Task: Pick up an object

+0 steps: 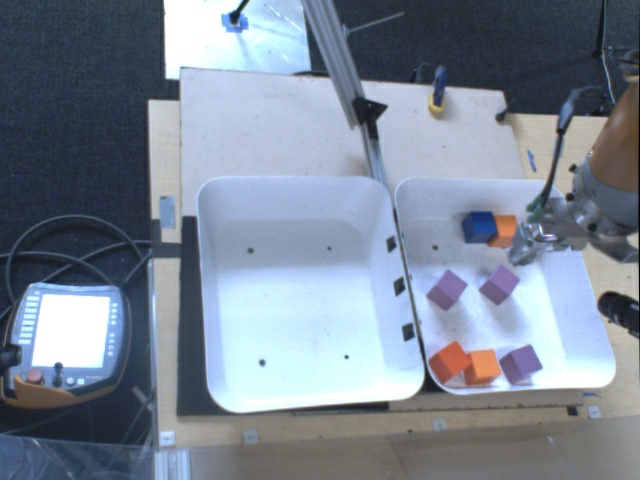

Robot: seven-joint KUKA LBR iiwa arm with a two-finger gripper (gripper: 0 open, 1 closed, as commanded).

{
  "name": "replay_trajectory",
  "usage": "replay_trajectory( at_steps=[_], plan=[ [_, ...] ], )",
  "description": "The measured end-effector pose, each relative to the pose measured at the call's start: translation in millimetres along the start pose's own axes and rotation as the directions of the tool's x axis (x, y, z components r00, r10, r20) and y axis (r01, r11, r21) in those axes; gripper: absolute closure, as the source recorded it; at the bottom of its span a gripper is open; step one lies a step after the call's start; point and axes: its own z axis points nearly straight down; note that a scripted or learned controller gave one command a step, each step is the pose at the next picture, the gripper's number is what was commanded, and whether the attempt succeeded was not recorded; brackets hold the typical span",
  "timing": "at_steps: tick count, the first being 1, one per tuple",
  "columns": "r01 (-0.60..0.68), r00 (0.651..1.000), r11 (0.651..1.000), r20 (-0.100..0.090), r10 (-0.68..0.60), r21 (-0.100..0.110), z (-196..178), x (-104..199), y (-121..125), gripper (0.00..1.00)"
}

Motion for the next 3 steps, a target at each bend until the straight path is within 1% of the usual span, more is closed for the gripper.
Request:
replay_trajectory(
  at_steps=[1,2,3],
  plan=[
    [0.004,1.000,1.000,-0.002,-0.004,0.002,10.7,39.6,18.3,1.00],
    [0.004,1.000,1.000,-0.001,-0.004,0.001,7.5,81.4,38.1,1.00],
    [0.006,1.000,1.000,-0.003,-0.006,0.003,18.3,133.5,51.5,1.00]
  ],
)
